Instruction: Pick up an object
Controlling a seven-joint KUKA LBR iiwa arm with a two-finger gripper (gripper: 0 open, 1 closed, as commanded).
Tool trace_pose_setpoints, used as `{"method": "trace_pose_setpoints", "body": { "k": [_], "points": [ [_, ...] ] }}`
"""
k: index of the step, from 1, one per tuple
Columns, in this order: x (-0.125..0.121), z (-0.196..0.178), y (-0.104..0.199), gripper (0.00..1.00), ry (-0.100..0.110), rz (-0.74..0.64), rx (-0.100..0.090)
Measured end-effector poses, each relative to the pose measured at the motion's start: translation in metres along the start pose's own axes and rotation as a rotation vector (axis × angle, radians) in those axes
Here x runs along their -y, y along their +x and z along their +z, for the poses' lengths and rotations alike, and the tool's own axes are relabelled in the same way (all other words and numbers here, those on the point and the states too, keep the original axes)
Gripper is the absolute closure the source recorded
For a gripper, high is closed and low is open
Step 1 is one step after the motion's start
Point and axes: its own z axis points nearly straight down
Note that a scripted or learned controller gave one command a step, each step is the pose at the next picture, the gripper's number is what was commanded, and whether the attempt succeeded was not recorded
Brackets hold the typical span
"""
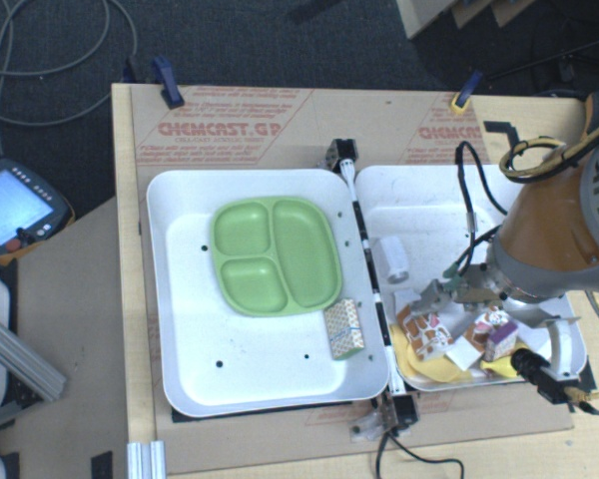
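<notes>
My gripper hangs low in the right bin, just above a heap of small objects at its front. The heap holds a brown and white patterned box, a yellow curved piece, a white block and a small purple and white carton. A pale cylinder lies apart, left of the gripper near the bin's left wall. The arm's orange band hides the right part of this bin. No object can be seen held.
The left bin holds a green divided plate and a small patterned box by its right wall. Black cables loop over the right bin's back. Blue clamps hold the bench board.
</notes>
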Motion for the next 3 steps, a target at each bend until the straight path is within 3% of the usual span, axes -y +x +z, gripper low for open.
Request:
{"method": "trace_pose_setpoints", "body": {
  "k": [1,2,3],
  "points": [
    [0.0,0.051,-0.001,0.0,-0.001,0.0,-0.001],
    [-0.001,0.041,-0.001,1.0,-0.002,0.0,0.0],
    [-0.042,-0.069,0.067,1.0,-0.002,-0.002,-0.001]
  ]
}}
